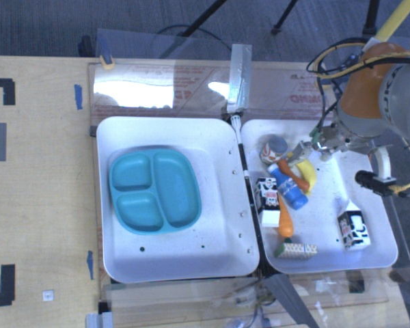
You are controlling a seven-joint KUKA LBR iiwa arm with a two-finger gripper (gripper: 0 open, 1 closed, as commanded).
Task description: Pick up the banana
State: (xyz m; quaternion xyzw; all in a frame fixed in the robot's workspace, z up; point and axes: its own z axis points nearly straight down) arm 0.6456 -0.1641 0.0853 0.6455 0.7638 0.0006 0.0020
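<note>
The banana (306,175), short and yellow, lies in the right bin (376,183) near its middle, among other items. It rests against a blue bottle (291,188) and an orange-red piece just to its left. My gripper (299,154) reaches in from the upper right and hovers right at the banana's upper end, beside a round can (274,147). Nothing shows as lifted; the banana lies on the bin floor.
A carrot (285,222), a black-and-white carton (268,195) and a small speckled box (298,250) crowd the right bin's left side. Another carton (353,228) lies at its lower right. The left bin (212,251) holds a teal divided plate (154,188).
</note>
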